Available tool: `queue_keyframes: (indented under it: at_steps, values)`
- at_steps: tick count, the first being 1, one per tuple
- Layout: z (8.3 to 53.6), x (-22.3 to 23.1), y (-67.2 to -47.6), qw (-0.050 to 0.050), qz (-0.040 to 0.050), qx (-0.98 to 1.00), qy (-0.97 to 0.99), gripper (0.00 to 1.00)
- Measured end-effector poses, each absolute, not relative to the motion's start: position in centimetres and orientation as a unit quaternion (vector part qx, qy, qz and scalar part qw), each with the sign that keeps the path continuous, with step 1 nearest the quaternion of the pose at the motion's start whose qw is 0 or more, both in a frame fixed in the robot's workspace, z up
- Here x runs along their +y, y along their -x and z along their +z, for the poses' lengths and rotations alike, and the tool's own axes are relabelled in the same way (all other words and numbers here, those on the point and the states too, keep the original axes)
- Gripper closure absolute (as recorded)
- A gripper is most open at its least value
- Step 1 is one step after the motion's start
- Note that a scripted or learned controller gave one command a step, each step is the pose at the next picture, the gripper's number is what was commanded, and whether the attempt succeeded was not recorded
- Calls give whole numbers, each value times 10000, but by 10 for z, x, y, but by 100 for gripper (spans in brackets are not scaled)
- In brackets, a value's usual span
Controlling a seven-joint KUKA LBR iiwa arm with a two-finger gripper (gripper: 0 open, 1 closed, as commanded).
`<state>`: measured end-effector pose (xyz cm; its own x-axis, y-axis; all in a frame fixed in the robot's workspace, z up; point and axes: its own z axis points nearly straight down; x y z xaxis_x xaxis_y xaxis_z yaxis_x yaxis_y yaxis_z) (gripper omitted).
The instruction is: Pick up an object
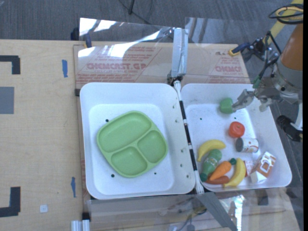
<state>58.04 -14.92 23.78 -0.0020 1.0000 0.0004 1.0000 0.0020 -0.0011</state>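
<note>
Rt bin [269, 124] = landmark. Gripper [251, 99] sits at bin's far-right part, arm coming in over the rt rim. One finger [242, 99] touches a green round obj [226, 105] in bin's far area; other finger sits off to the rt of it, well apart, so claw is spread and obj isn't between the fingers, nothing gripped. Red tomato-like obj [236, 129] mid-bin, just nearer than green obj. White cup w/ red print [248, 145] beside it. Near end of bin: 2 bananas [211, 148] [237, 173], carrot [220, 172], green veg [211, 160], orange/white carton [264, 166] clustered. Left of rt bin: left bin [91, 105] w/ green 3-section plate [132, 143].
</note>
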Motion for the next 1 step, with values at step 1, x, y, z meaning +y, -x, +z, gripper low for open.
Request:
queue_keyframes:
  at_steps: [1]
  values:
    - [152,-218,-585,5,7,-7003,7138,0]
